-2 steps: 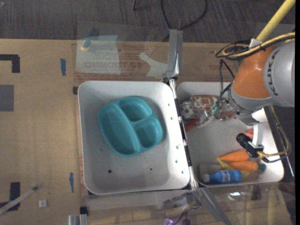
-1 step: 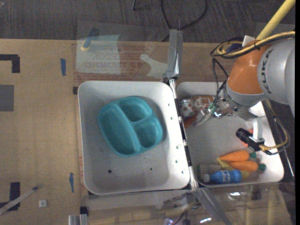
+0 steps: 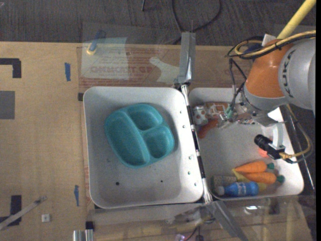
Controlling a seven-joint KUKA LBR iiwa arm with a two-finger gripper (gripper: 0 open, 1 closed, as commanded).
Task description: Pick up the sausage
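While my arm reaches in from three o'clock, my claw (image 3: 231, 113) hangs low over the right bin (image 3: 251, 149), toward its eleven o'clock corner. Whether it is wide or narrow I cannot tell. The sausage (image 3: 206, 128) lies just at its eight o'clock, beside the bin's left wall. Two carrots (image 3: 258, 171) and a blue bottle (image 3: 239, 189) sit at five o'clock. A teal plate (image 3: 139, 134) rests in the left bin (image 3: 100, 174).

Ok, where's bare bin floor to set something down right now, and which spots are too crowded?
Left bin: bare floor in front of the teal divided plate. Right bin: open patch mid-floor, between the sausage and the carrots. Crowded: its near edge with carrots and blue bottle, and its far left corner, where the arm hangs over the sausage.
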